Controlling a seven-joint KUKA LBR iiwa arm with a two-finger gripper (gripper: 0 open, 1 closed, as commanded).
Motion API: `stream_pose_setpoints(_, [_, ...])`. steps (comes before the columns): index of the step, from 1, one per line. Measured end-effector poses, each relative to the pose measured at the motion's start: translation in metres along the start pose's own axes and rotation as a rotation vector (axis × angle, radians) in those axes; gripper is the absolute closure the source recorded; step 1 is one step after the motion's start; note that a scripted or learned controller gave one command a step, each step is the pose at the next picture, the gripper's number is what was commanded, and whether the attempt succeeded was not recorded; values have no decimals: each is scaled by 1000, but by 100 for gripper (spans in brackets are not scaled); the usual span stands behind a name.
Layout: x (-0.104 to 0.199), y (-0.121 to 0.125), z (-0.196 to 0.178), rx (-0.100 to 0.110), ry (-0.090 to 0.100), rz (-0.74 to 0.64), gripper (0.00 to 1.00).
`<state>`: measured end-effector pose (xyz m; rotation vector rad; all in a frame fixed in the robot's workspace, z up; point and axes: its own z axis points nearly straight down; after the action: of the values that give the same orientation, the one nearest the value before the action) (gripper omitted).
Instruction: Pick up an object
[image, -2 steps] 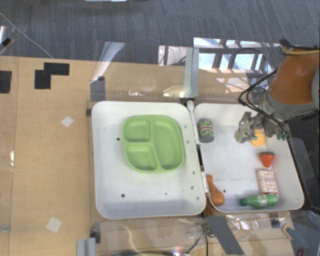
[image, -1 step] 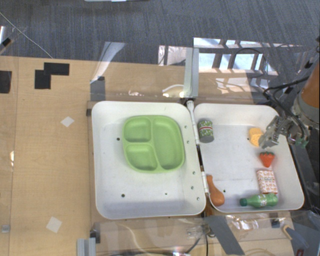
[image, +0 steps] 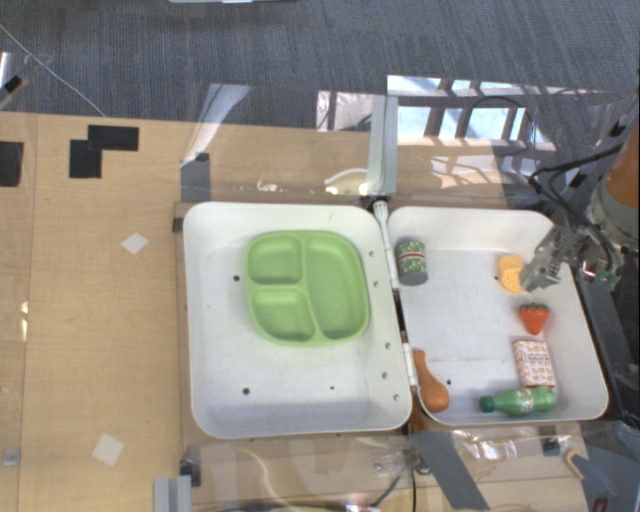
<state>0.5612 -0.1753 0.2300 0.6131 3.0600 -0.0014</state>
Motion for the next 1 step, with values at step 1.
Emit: stream_pose_setpoints(1, [-2,2,-13,-1,-9,-6,100])
